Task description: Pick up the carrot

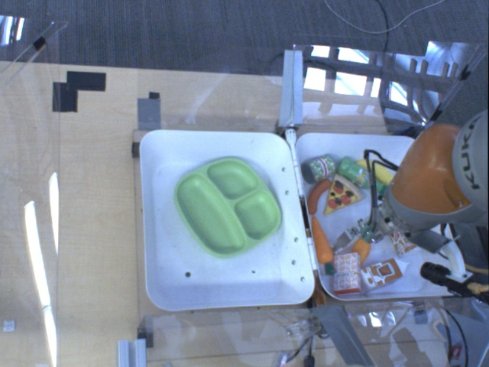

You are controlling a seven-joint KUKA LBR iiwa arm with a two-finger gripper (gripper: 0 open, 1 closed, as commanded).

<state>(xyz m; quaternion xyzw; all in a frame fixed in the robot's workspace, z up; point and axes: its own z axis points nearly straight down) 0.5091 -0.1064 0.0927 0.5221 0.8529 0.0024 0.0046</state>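
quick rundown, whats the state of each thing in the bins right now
green divided plate: flat in the left bin, compartments bare
carrot: lying along the left wall of the right bin, not lifted
pizza slice: flat among the other toys
red box: lying at the front of the right bin
end effector: low in the right bin, beside the carrot

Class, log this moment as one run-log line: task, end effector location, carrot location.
task: pick up carrot | end effector: low in right bin | carrot: left edge of right bin

Orange carrot lying lengthwise along right bin's left wall.
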